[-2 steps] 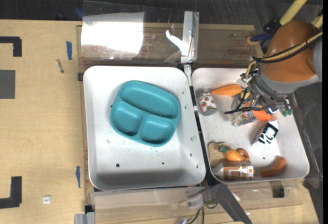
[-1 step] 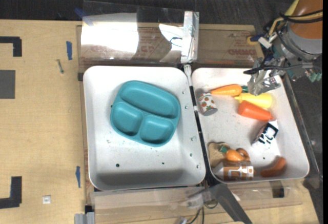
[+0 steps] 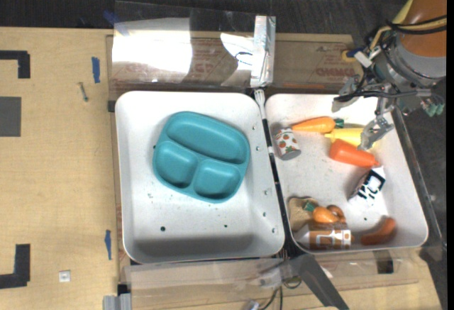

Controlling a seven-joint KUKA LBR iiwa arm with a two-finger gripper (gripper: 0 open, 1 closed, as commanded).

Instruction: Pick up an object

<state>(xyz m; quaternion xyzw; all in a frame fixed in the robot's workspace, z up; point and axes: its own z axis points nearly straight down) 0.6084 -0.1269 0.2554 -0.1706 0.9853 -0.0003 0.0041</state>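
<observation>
A pale wooden bench [image 3: 50, 181] carries black tape marks and a few blue tape strips, with dark carpet-like floor beyond its far edge. Two shallow white bins sit side by side on it; a clear plastic sheet and brown cardboard with faint reddish print, too blurred to read, lie behind them.

The left bin [image 3: 135, 223] holds a teal plastic tray [image 3: 201, 155] with three rounded compartments, smooth and matte.

The gripper [image 3: 376, 130] hangs over the far right part of the right bin [image 3: 418, 227], cables bunched at its wrist; whether it is released or clenched cannot be told. Just below the gripper lies a stubby orange carrot-shaped toy [image 3: 351, 153], touching a yellow piece [image 3: 345, 135]. To the left of it, a slimmer orange carrot [image 3: 312, 125] with a green tip. Further left stands a small patterned cup [image 3: 286, 143]. Nearer the camera from the gripper lies a black and white block [image 3: 369, 184], its markings unreadable. At the near edge sit a small orange fruit [image 3: 325, 215], a labelled can [image 3: 328, 237] on its side and a brown sausage [image 3: 377, 231].
</observation>
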